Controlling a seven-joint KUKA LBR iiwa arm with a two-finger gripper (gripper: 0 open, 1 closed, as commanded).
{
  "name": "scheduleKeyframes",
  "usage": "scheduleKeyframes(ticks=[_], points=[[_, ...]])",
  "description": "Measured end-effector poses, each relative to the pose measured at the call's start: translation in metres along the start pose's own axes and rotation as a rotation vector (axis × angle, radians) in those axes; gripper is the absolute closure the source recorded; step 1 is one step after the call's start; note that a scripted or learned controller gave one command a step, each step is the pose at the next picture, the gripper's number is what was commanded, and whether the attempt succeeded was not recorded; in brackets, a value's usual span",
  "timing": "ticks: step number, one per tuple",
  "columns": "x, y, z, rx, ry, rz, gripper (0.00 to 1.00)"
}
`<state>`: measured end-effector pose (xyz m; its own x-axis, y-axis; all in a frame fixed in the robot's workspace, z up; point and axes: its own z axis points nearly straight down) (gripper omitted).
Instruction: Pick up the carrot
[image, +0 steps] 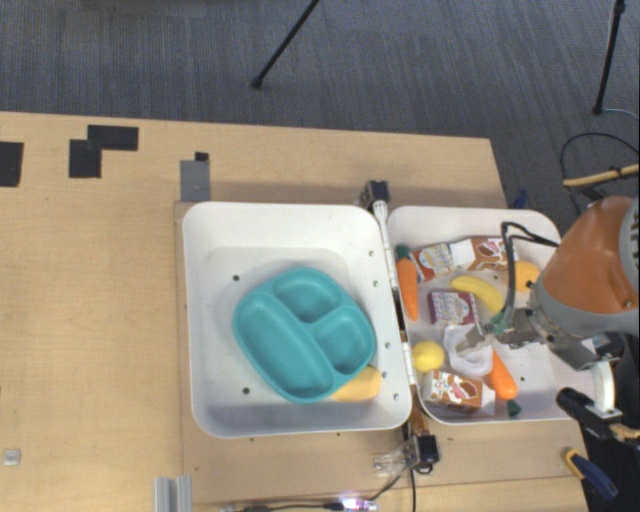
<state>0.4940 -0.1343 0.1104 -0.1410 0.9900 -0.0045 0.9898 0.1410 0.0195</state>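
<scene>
Altogether two carrots (406, 286) in the right bin (535, 408), one banana (479, 292), one lemon (428, 356); gripper (487, 335) fingers' state unclear.

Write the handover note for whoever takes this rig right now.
Gripper: low in the right bin, among the items; finger state unreadable.
Carrots: two orange ones in the right bin, carrot along its left wall, second carrot just right of the gripper.
Left bin: teal divided plate.
Done: nothing visibly lifted.
Left: grasp a carrot and raise it.

Teal divided plate (304, 333) in left bin (200, 300); banana (479, 291), lemon (428, 356) in right bin (545, 405)
</scene>
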Motion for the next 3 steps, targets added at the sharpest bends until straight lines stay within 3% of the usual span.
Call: scheduleKeyframes(ticks=[1, 2, 3], points=[[-0.011, -0.005, 0.022, 0.009, 0.005, -0.276, 0.00], [0.040, 0.002, 0.022, 0.006, 0.002, -0.262, 0.00], [0.040, 0.005, 0.010, 0.000, 0.001, -0.263, 1.00]])
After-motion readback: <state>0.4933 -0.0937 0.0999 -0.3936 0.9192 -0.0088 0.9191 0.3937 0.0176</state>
